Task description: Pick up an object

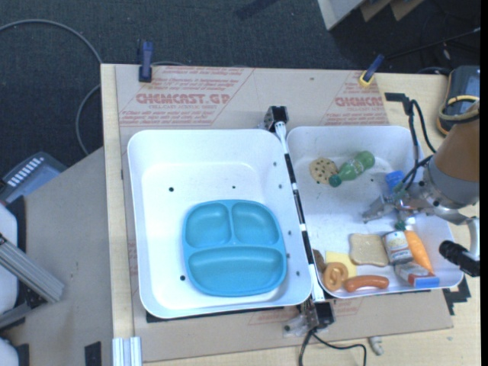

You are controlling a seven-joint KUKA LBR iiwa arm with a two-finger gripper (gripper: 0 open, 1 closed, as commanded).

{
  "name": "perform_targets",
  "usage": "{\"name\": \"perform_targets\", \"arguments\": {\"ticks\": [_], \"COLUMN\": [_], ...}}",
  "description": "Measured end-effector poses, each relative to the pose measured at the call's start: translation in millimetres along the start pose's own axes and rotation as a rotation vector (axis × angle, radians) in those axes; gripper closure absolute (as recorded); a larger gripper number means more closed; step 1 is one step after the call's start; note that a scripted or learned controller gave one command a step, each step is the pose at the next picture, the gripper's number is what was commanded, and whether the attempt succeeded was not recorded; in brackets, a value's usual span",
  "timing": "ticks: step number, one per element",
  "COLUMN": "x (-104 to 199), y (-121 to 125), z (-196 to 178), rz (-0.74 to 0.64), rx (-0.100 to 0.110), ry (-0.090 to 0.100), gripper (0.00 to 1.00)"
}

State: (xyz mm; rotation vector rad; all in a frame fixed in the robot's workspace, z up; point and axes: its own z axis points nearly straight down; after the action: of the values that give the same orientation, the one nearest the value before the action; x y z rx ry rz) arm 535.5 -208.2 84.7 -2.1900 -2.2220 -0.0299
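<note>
In the right bin [335, 139] lie several toy foods. A chip cookie [322, 169] and a green bottle [351, 166] sit at the back. A slice of toast [368, 249], a small can [396, 245], a carrot [418, 251], a sausage [365, 284] and a yellow-orange piece [335, 269] are at the front. My gripper [387, 215] hangs low over the bin's middle right, just behind the toast and can. It is open, its fingers [374, 210] splayed with nothing between them.
The left bin [152, 158] holds a blue divided plate [232, 246]. A small blue item [394, 180] lies by the wrist. A flat blue-and-red piece [425, 280] rests at the right bin's front corner. The orange-banded arm [461, 162] covers that bin's right edge.
</note>
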Motion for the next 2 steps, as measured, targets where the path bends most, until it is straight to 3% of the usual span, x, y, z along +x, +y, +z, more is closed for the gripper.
{"name": "perform_targets", "arguments": {"ticks": [1,2], "x": [6.5,1.5], "y": [62.0,96.6], "z": [0.9,1.9], "rz": [0.008,0.009], "rx": [0.006,0.01], "ry": [-0.011,-0.006], "gripper": [0.0,0.0]}}
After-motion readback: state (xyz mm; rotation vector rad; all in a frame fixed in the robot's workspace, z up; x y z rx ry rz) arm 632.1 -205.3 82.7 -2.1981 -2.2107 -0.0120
